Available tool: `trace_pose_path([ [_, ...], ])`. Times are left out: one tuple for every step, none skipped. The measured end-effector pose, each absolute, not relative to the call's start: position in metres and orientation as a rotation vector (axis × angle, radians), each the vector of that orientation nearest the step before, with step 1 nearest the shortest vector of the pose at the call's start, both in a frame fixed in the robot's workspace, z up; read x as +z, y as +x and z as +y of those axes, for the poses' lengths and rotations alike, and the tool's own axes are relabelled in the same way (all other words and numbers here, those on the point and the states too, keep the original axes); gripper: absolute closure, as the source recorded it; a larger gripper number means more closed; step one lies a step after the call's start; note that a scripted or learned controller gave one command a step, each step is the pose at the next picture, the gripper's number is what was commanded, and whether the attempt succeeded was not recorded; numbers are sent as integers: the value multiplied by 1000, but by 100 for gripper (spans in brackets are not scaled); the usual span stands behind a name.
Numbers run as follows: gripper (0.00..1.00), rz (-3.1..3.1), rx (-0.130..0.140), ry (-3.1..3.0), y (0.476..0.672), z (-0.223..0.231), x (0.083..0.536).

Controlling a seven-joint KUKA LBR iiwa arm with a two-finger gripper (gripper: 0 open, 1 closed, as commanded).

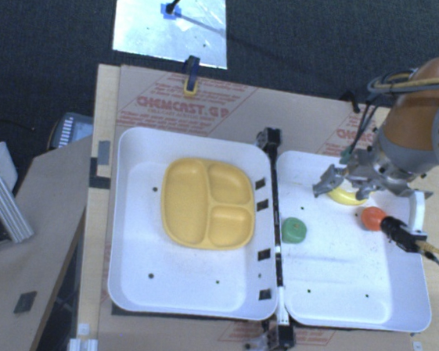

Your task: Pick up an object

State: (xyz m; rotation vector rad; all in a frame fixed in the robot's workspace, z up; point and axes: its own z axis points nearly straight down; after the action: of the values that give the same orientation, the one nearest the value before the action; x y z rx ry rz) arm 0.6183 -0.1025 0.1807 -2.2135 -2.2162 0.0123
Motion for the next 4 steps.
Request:
trace_pose_path([
  [0,-2226,-1,-2219,621,-102,189],
  [0,-2221,3,-2219,619,-109,128],
  [0,-2221,2,-2220,619,-108,82],
  [100,-2224,-3,-2224,621,-108,96],
])
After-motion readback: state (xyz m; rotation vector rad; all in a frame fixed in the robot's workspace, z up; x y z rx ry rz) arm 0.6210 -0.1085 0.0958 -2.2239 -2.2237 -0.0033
